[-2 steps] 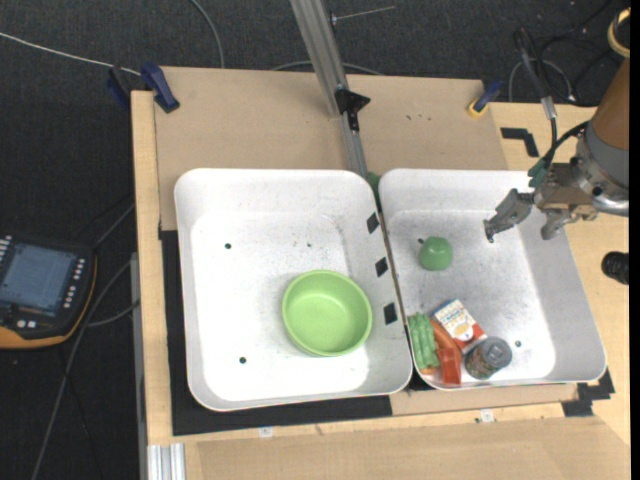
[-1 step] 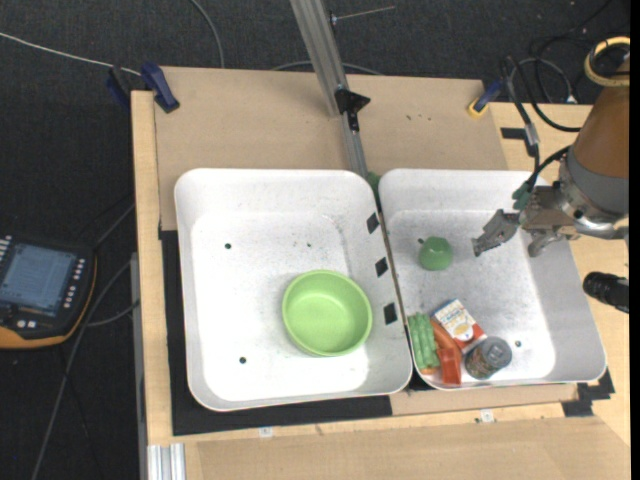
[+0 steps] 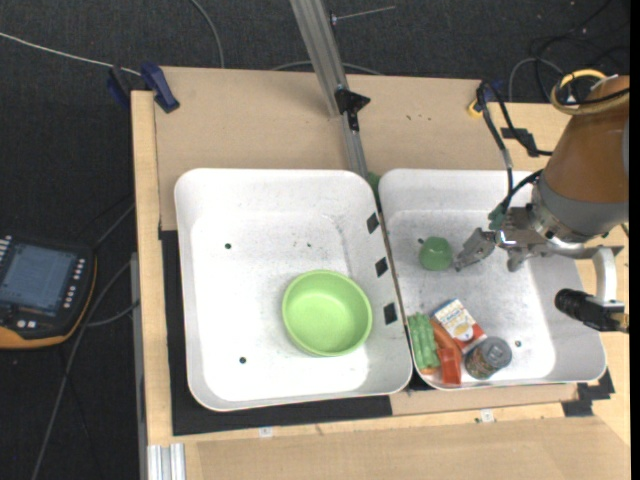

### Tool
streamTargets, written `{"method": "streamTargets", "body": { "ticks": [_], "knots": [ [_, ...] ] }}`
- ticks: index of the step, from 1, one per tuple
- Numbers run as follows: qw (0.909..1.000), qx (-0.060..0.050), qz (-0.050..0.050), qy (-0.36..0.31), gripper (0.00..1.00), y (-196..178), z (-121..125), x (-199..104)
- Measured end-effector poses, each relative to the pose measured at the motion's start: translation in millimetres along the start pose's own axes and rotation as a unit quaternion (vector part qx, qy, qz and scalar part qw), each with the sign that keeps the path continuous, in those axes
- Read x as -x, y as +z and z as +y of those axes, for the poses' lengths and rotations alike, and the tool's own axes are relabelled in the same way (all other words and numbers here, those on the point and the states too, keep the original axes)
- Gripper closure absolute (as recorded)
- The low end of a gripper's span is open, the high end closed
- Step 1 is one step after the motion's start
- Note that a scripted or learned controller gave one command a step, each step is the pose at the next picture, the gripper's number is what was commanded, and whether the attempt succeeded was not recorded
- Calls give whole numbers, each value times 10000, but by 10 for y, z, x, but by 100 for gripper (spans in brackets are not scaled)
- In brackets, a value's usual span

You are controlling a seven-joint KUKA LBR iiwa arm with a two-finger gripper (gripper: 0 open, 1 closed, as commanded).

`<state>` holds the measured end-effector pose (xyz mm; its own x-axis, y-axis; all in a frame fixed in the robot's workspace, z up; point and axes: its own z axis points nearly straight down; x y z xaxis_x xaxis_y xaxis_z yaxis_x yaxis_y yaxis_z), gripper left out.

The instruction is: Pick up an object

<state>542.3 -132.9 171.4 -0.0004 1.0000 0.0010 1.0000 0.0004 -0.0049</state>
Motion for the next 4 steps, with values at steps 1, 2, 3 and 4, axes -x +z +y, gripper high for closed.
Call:
{"method": "streamTargets", "body": {
  "ticks": [1, 2, 3, 4],
  "knots": [
    [10000, -1, 0, 3, 0, 600, -72, 34],
    [10000, 32, -4, -1, 100, 466, -53, 32],
    [10000, 50, -7, -5, 100, -93, -61, -66],
    [10000, 54, -9, 2, 100, -679, -20, 11]
  ]
}}
